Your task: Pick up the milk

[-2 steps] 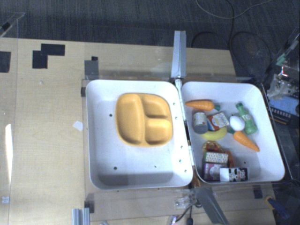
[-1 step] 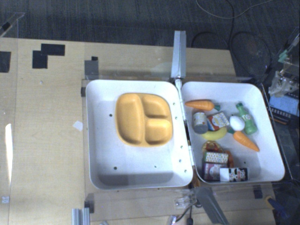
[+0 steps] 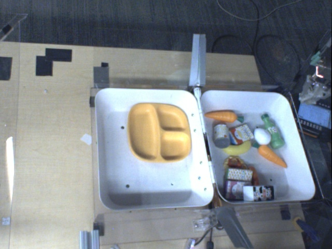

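Note:
The milk (image 3: 258, 193) is a small white carton with black cow patches. It lies on its side at the front edge of the right bin (image 3: 295, 134), just right of a dark reddish box (image 3: 233, 190). Nothing touches it from above.
Behind the milk the right bin holds a patterned box (image 3: 239, 174), a snack packet (image 3: 237, 163), a banana (image 3: 236, 149), a can (image 3: 221, 135), two carrots (image 3: 221, 116) (image 3: 272, 156), an egg (image 3: 262, 136) and a green bottle (image 3: 272, 131). The left bin (image 3: 111, 154) holds a yellow divided tray (image 3: 158, 131).

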`<state>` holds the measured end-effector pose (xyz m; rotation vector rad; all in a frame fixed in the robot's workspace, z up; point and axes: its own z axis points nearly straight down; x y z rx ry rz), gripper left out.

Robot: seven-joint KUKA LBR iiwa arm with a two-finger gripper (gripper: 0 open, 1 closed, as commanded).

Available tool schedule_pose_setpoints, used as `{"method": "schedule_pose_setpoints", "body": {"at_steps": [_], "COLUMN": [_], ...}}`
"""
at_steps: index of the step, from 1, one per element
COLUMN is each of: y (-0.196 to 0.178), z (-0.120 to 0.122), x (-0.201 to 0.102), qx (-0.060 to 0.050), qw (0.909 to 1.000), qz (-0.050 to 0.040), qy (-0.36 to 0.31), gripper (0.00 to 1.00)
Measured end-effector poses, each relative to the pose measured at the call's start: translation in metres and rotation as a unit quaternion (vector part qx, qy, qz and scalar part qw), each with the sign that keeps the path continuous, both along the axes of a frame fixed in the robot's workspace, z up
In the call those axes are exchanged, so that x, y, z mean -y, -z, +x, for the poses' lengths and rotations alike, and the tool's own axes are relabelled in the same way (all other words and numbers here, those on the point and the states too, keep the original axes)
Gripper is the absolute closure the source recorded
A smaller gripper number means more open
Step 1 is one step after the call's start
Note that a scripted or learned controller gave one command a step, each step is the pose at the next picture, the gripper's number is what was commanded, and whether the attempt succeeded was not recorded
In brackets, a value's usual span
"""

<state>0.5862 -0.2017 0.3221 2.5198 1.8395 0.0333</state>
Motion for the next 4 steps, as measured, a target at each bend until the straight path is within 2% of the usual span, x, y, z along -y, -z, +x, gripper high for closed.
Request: {"method": "schedule_pose_setpoints", "body": {"at_steps": [1,2,4], "y": [-0.012,-0.002,-0.024], "z": [0.002,-0.098,-0.095], "x": [-0.001,-0.018,-0.019], "qx": [0.003,-0.012,-0.008], "qw": [1.0,0.9977,0.9981], "qz": [-0.0005,0.0032,0.0029], "qy": [-0.003,0.066,0.061], "gripper": [1.0,1.0,1.0]}}
